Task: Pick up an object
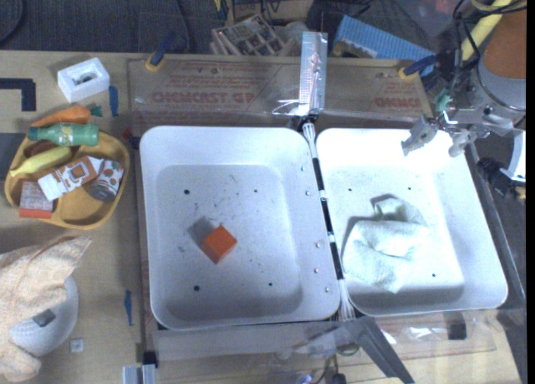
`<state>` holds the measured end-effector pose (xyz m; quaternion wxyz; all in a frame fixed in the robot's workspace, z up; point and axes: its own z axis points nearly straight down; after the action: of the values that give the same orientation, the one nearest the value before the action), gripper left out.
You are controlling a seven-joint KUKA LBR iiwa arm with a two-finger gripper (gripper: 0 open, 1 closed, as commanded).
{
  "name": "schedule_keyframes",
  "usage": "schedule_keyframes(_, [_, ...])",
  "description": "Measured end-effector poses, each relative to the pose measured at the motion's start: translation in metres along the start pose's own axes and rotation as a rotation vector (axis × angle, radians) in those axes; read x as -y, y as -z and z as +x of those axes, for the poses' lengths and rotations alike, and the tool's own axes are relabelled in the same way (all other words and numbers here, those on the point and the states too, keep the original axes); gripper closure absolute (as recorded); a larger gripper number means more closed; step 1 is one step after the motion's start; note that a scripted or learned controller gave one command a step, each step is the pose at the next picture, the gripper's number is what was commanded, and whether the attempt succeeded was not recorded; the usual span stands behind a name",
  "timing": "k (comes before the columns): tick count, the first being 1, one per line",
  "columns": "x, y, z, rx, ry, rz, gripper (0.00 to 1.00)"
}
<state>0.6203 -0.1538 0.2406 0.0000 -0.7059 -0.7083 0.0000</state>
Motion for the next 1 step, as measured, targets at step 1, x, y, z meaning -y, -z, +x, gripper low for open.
schedule_keyframes(1, [0.0329,-0.0969,-0.0055,0.000,-0.023,0.000,0.00])
